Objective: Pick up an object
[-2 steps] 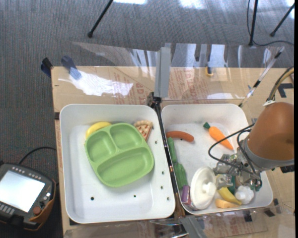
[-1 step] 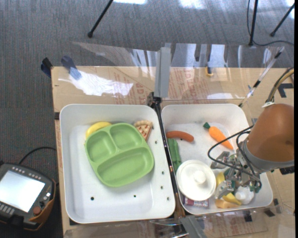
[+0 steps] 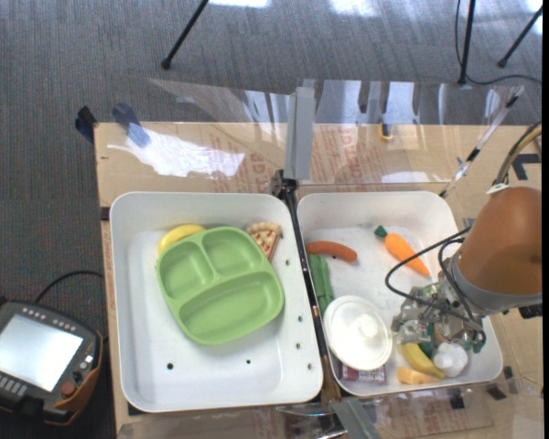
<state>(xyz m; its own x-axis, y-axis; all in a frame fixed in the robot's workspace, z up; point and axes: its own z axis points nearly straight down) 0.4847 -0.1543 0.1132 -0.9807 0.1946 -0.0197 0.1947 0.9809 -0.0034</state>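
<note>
My gripper hangs low over the near right part of the right bin, below the arm's orange band. Just under and beside it lie a yellow banana and a small white object. To its left, a round white bowl sits upside down. A carrot and a red-brown sausage lie farther back in the same bin. A long green vegetable runs along the bin's left wall. I see nothing lifted off the bin floor.
The left bin holds a green divided plate, with a yellow fruit and a waffle-like wedge behind it. A small orange piece and a pink packet lie at the right bin's front edge. A tablet rests on the floor, left.
</note>
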